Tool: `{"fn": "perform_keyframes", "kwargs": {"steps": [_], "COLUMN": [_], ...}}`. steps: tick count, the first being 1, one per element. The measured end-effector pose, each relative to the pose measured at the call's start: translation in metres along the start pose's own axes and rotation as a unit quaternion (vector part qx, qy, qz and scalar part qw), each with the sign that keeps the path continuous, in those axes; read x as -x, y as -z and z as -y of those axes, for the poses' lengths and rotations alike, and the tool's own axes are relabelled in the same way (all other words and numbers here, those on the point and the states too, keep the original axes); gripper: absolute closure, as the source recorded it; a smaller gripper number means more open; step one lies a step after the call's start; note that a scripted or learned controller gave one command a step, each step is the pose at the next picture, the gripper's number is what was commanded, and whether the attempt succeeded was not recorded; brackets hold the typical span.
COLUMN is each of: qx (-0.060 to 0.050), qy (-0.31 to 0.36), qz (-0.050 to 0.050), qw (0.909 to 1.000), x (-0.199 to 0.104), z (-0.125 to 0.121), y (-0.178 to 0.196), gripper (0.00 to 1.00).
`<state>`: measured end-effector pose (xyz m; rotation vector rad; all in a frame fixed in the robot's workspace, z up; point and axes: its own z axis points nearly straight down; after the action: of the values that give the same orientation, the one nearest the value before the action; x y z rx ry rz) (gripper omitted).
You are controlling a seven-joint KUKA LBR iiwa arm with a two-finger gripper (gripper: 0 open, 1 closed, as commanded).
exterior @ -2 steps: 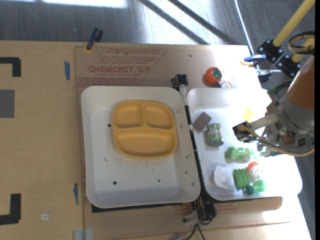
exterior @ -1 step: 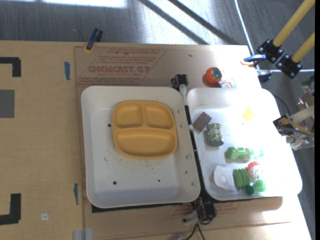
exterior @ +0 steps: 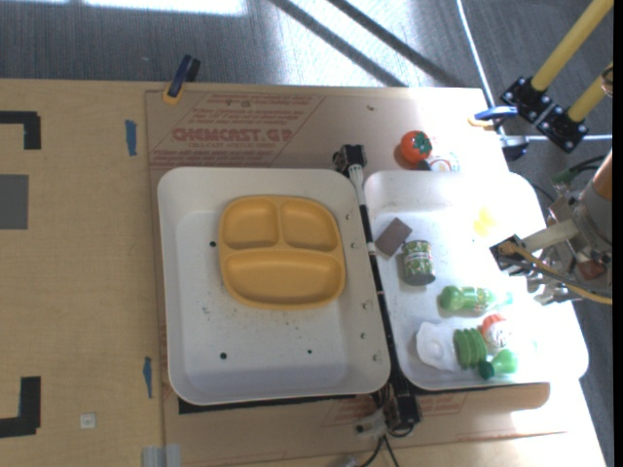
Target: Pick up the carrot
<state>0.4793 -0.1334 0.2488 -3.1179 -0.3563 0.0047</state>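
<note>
We tag as carrot the stubby orange-red toy piece with a green top [exterior: 415, 148]; identity unsure. It sits outside the 2 white bins [exterior: 185, 261], beside the right bin's far rim.

A yellow divided plate [exterior: 282, 250] sits in the white left bin [exterior: 185, 290]. In the white right bin [exterior: 443, 188] lie a grey-brown block [exterior: 393, 236], a green can [exterior: 418, 261], a pale green bottle [exterior: 464, 300] and a yellow scrap [exterior: 484, 223]. A red-orange tomato [exterior: 416, 147] with a green top rests on the tan cardboard [exterior: 88, 261], which carries red lettering and blue tape marks.
</note>
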Motion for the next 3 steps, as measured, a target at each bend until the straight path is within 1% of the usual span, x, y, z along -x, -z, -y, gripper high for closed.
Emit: {"fn": "perform_keyframes", "kwargs": {"steps": [1, 2, 3], "qx": [0.002, 0.000, 0.000], "qy": [0.027, -0.009, -0.013], "qz": [-0.001, 0.000, 0.000], "qw": [0.9996, 1.0000, 0.9999], "x": [0.012, 0.010, 0.006], "z": [-0.051, -0.041, -0.026], "y": [0.032, 0.011, 0.002], "gripper": [1.00, 1.00, 1.00]}}
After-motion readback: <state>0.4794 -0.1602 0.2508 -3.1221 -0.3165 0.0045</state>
